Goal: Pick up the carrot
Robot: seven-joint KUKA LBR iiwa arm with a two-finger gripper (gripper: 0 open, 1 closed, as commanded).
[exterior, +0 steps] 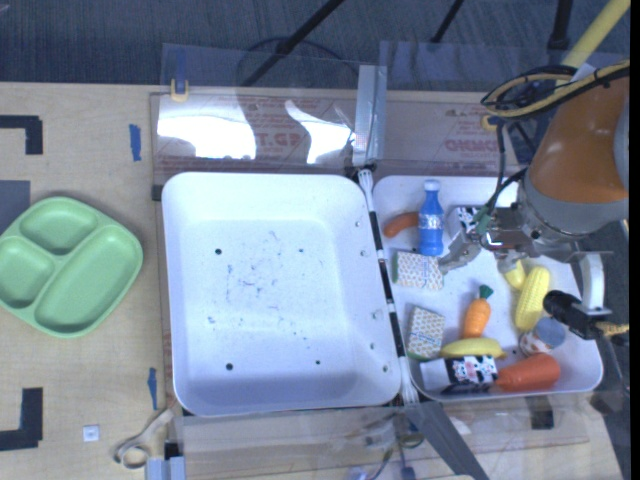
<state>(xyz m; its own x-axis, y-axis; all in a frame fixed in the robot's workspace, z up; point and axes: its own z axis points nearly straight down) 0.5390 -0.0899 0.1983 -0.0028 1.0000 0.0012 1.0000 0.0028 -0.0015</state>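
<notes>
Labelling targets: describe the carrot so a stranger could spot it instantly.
Look in the right-hand white bin, near its middle. The carrot is the small orange cone with a green top, upright between the corn cob and a waffle square, just above the banana.

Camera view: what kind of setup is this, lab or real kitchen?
Most likely a robot lab bench for bin picking, not a kitchen. Two shallow white bins sit side by side; the right one holds toy food such as a carrot and corn. Tripod legs stand behind the bench.
</notes>
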